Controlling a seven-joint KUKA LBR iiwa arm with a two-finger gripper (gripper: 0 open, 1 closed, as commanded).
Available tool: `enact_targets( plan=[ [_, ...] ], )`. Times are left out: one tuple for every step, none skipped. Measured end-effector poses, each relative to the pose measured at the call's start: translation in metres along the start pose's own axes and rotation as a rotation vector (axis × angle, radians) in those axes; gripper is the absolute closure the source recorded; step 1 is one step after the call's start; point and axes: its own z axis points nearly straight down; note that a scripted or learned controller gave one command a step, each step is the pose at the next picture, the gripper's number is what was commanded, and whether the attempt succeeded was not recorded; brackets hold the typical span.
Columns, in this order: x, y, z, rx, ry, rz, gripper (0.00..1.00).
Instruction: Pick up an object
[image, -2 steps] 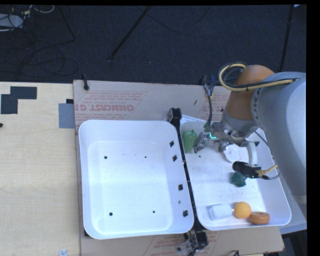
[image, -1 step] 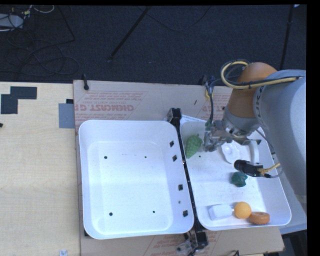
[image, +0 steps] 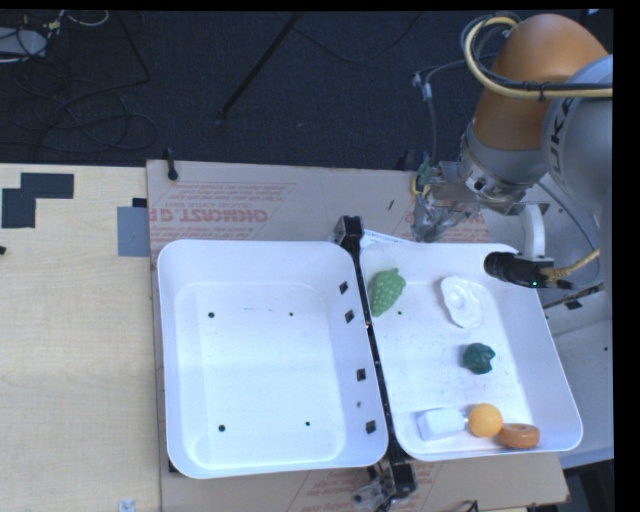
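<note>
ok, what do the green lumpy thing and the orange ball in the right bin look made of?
Green lumpy piece: looks like moulded plastic or rubber, matte, bumpy surface like toy grapes; can't tell which. Orange ball: smooth, even colour with a soft sheen, likely plastic or foam toy fruit. Blur leaves both open.

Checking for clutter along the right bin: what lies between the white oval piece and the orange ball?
In the camera view, a dark green lumpy object lies between the white oval piece and the orange ball.
</note>
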Motion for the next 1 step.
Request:
enact_targets(
  plan=[
    [0.0126, -0.0065, 0.098, 0.026, -0.001, 0.004, 1.0]
  ],
)
